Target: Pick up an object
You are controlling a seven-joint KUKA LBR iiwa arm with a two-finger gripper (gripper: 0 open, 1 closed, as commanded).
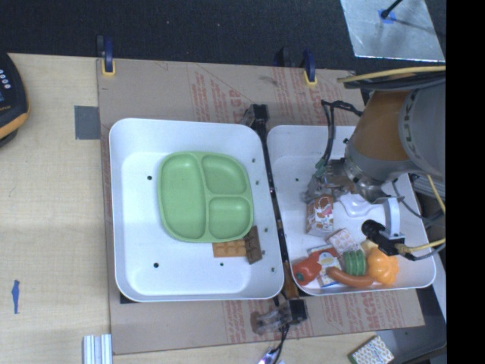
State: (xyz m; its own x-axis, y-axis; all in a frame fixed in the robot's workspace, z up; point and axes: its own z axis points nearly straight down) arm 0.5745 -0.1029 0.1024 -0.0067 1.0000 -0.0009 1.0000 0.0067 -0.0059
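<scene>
The right bin holds several small items. A white and red packet lies near its middle. A small printed card sits just below it. Along the front wall lie a red toy piece, a green toy vegetable and an orange toy fruit. My gripper hangs low in the right bin, just behind the packet's upper end, at the end of the grey arm with its orange band. I see nothing gripped by it.
The left bin carries a green divided plate, with an orange block and a dark brown block at the plate's front edge. Cables run from the wrist over the right bin. Clamps hold the cardboard sheet at the back.
</scene>
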